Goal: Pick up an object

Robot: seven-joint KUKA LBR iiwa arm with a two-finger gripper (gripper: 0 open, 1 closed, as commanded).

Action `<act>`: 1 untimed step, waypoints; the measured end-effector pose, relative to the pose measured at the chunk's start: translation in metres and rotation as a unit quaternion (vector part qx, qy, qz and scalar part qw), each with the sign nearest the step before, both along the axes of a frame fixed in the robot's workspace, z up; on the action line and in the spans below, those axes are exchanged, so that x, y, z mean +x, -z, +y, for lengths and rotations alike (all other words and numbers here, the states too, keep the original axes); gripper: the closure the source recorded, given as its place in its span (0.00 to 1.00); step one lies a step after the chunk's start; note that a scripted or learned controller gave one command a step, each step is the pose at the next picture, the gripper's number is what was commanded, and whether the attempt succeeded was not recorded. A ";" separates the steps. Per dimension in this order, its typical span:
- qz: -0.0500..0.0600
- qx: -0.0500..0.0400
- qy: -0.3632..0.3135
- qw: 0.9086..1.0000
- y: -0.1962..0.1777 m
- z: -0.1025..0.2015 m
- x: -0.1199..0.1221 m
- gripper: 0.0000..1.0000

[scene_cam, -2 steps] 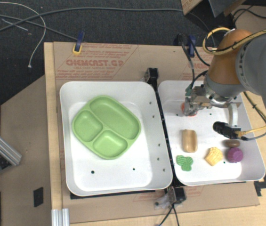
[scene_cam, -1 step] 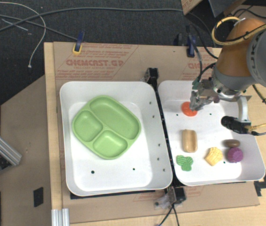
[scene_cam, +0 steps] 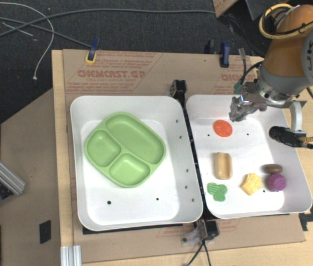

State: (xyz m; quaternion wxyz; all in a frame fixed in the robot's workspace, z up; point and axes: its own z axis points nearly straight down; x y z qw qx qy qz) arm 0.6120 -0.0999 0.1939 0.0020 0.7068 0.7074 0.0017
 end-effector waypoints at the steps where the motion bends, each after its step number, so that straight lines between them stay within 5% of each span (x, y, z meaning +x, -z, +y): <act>1: -0.001 0.000 0.000 1.000 -0.054 0.000 0.001 1.00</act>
